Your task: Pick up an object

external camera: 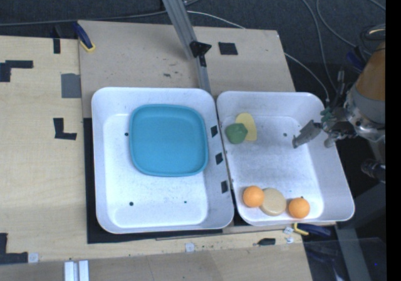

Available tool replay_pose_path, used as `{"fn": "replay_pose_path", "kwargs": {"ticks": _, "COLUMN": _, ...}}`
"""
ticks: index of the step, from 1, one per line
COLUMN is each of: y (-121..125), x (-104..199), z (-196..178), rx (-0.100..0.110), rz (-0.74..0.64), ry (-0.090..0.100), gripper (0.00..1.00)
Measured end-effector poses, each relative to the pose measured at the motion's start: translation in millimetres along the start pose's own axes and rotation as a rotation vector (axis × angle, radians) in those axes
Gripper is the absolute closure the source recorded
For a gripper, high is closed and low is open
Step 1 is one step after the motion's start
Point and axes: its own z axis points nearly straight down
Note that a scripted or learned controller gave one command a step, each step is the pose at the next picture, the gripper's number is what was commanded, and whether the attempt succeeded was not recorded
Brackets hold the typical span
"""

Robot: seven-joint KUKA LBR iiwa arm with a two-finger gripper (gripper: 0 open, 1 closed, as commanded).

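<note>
End effector over right bin, apparently open, gripping nothing, no legible writing anywhere

Wooden bench spans frame, pale board laid on upper centre. Two white bins side by side mid-frame, touching: left bin, right bin. Black tape patches scattered on left side, another upper centre. Yellow-blue clamp at board's upper-left corner. Grey rail slants down from top, meets bins' seam.
</note>
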Motion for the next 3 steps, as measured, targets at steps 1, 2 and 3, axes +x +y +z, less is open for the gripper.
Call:
{"fn": "replay_pose_path", "kwargs": {"ticks": 1, "y": -5, "x": -3, "z": 62, "rx": 0.005, "rz": 0.000, "ry": 0.001, "gripper": 0.00}}
{"fn": "replay_pose_path", "kwargs": {"ticks": 2, "y": -8, "x": -2, "z": 122, "rx": 0.000, "rz": 0.000, "ry": 0.000, "gripper": 0.00}}
{"fn": "replay_pose_path", "kwargs": {"ticks": 3, "y": -7, "x": -3, "z": 121, "rx": -0.002, "rz": 0.000, "ry": -0.001, "gripper": 0.00}}
